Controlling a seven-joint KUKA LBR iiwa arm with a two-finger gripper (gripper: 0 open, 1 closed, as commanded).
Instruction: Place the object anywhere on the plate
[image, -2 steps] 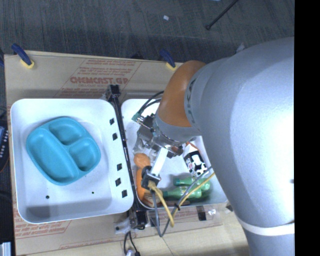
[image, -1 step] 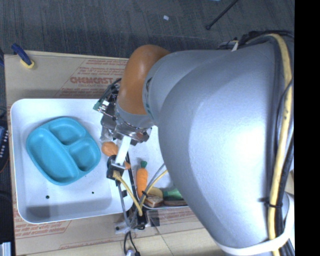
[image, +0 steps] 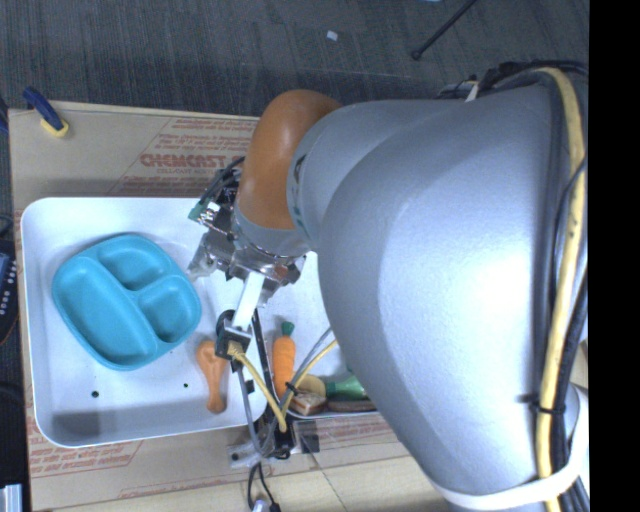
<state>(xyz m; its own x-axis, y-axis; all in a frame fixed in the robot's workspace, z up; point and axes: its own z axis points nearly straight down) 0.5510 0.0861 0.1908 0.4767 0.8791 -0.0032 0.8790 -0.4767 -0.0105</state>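
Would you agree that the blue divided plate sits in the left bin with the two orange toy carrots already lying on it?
Not quite: the camera view shows the blue divided plate in the left bin, but the two orange carrots lie on the bin floor to the plate's right, not on it.

Fixed overhead cam, slanted, arm (image: 440, 280) close

Cardboard-topped bench (image: 150, 160) under white bin (image: 60, 225)
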